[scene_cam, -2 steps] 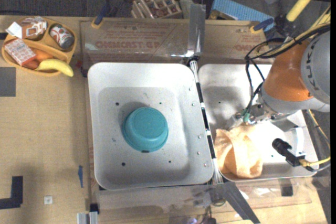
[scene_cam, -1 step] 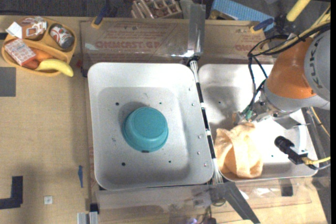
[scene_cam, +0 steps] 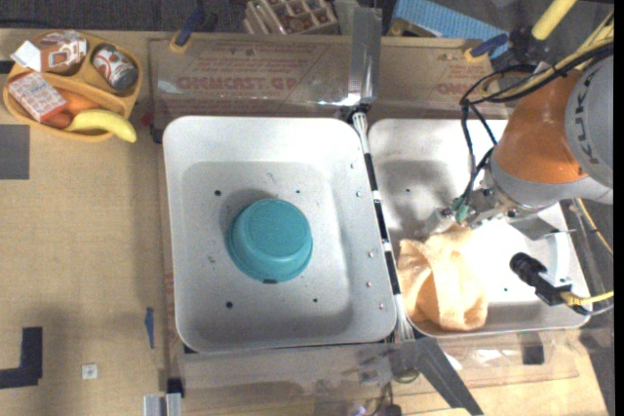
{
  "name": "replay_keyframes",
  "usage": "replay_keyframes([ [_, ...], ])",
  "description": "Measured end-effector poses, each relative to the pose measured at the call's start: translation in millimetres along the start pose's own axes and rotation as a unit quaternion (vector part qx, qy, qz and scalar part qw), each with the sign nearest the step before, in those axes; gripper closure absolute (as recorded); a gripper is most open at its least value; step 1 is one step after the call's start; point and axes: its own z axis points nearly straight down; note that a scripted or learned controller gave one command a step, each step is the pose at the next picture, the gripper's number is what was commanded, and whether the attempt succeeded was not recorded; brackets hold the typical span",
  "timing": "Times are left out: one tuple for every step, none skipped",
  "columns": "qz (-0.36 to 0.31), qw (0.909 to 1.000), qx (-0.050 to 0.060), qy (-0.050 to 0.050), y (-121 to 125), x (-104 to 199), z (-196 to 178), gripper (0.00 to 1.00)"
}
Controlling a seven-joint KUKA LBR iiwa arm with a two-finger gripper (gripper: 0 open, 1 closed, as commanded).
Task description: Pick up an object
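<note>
Nothing was lifted yet: the gripper [scene_cam: 466, 210] hovered at the cloth [scene_cam: 444, 283]; whether it was spread, I cannot tell.

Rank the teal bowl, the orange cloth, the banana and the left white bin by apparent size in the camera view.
1. left white bin
2. teal bowl
3. orange cloth, close to the bowl in apparent size, so this pair is uncertain
4. banana

One camera hangs fixed above the bench [scene_cam: 78, 239], tilted down over both bins [scene_cam: 195, 151], far enough back to catch clutter beyond; the arm [scene_cam: 551, 146] enters at right.
</note>
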Motion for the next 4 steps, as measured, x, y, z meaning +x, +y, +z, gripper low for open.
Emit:
replay_keyframes([
  [0.002,1.0,-0.002,-0.001,-0.2,-2.6,-10.1,1.0],
  [0.002,1.0,-0.002,-0.001,-0.1,-2.5,-10.2,0.0],
  [-0.012,0.9999,0.001,0.001,-34.0,13.8,10.4,0.0],
  [-0.05,0.9987,0.006,0.002,-32.6,52.4,-85.6,0.0],
])
